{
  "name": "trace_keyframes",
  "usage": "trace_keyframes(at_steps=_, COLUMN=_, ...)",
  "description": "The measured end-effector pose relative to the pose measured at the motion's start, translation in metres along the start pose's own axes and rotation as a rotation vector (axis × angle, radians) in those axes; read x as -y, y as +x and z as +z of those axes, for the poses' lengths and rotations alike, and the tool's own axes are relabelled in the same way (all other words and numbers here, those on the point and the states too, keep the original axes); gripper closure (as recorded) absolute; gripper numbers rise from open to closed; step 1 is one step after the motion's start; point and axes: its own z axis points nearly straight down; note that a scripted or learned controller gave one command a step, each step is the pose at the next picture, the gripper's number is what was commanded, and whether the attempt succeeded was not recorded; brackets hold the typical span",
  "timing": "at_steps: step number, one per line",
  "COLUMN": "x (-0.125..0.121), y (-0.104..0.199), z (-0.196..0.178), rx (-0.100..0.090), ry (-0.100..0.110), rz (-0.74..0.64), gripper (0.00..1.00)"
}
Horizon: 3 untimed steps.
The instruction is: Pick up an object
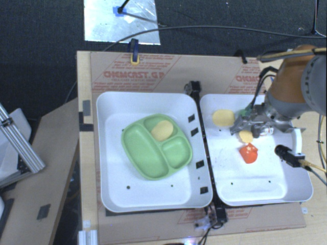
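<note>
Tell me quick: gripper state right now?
Gripper: low in the right bin, over a small yellow piece; state cannot be told.

Grey rounded KUKA arm segment (316, 83) at frame right, smooth casing. Wide orange band (287, 81) above wrist. Black cables looped along wrist's left side. Metallic silver-grey gripper assy (254, 123) w/ dark fittings, blurred; detail unclear. Small black cylindrical part below wrist.
</note>
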Motion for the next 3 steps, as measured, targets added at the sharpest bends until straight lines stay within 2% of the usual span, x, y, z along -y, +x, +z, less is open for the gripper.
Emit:
trace_keyframes(at_steps=1, x=-0.002, y=0.000, z=0.018, rx=0.002, ry=-0.010, rz=0.000, gripper=0.00)
trace_keyframes(at_steps=2, x=-0.002, y=0.000, z=0.010, rx=0.002, ry=-0.008, rz=0.002, gripper=1.00)
trace_keyframes(at_steps=3, x=-0.010, y=-0.002, z=-0.053, rx=0.002, ry=-0.010, rz=-0.002, gripper=1.00)
